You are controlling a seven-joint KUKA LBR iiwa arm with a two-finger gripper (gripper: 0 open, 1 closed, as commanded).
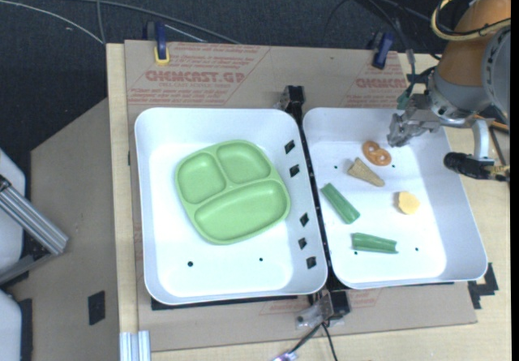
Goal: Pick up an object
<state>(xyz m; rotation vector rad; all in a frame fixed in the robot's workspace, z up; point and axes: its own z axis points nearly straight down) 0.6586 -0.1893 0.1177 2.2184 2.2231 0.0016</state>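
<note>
In the right bin (pixel 454 258) lie several small toy foods: an orange ring-shaped piece (pixel 375 153), a tan wedge (pixel 366 173), a yellow lump (pixel 408 204), a green stick (pixel 340 203) and a second green piece (pixel 374 243). My gripper (pixel 398 135) hangs over the far part of that bin, just right of the orange ring, its tips close to the bin floor. Nothing shows between its fingers. The arm's grey wrist with its orange band sits at the upper right.
The left bin (pixel 162 262) holds a green divided plate (pixel 233 190). Black clips run along the seam between the bins (pixel 302 189). Blue clamps (pixel 161 47) pin the cardboard base at the back. Cables trail over the dark floor behind.
</note>
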